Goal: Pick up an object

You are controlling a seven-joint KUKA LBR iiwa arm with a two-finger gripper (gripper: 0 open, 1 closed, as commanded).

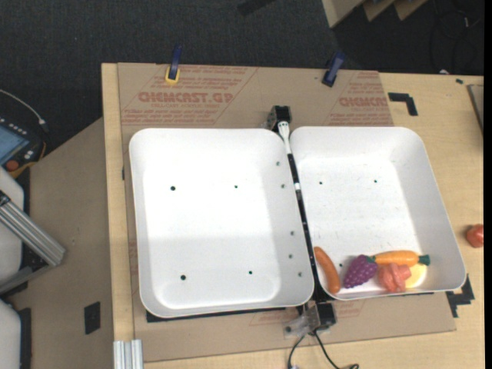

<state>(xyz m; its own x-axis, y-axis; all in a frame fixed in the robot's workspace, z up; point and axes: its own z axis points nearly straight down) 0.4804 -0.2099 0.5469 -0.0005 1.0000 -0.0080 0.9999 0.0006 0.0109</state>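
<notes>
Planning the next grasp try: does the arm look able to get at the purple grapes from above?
Probably yes. The purple grapes lie uncovered in the right bin, but a hot dog and red piece crowd their sides, with the near wall close.

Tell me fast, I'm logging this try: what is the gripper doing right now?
Gripper: not in view, so its state cannot be read. The toy food pieces, the carrot among them, lie untouched in the right bin.

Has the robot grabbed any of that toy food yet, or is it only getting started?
Nothing looks done. The sausage, grapes, carrot and the red and yellow pieces beside them all lie along the near edge of the right bin. Nothing is in hand; the whole pick-up remains.
</notes>
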